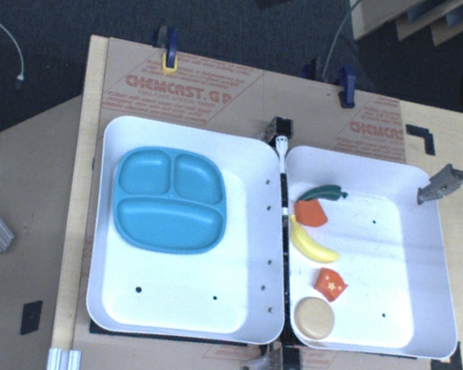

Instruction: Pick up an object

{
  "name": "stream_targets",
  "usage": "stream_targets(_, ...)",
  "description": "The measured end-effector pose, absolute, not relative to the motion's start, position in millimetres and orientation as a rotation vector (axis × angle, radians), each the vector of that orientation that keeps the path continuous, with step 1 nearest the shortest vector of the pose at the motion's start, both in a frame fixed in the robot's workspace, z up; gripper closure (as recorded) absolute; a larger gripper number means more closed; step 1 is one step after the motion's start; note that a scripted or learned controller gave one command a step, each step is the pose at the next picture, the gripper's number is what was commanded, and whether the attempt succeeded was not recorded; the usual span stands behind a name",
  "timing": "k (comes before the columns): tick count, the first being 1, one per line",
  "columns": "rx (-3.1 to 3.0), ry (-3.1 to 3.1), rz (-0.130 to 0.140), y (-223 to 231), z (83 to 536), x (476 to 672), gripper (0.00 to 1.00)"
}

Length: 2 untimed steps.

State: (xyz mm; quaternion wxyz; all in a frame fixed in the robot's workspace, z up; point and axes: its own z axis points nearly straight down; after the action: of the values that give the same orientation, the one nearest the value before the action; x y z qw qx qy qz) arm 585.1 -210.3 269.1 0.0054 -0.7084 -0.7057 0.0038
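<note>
Pick not started: nothing lifted, every object lying in its bin. Gripper (460, 189) sits at the far right of the view, over the upper right rim of the right bin (394, 270), two fingers spread apart with nothing between them, well apart from all the items. Candidate objects are clustered along the left side of the right bin, close to the divider between the bins: one dark green pepper-like toy (326, 191) at the top, one red-orange pepper-like piece (311, 212) just below and touching or nearly touching it, one yellow banana (312, 244) under that, one small red piece with a pale mark (330, 283), probably a strawberry but too small to be sure, and one tan round piece (314, 317), bun or cookie shaped, at the bottom near the bin's front edge. So five small items in the right bin. Left bin (185, 296) holds one blue three-compartment plate (172, 200) in its upper left part, nothing on it. Two white bins total, one arm. Still to do, as I judge it: move across to the left side of the bin, descend on one item, close, lift.
</note>
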Motion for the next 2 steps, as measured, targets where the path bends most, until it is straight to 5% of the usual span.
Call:
stream_targets(1, -2.222, -2.222, 0.000, -209, 277, 587.3, 0.00)
stream_targets(2, -2.220, -2.221, 0.001, -206, 236, 584.9, 0.00)
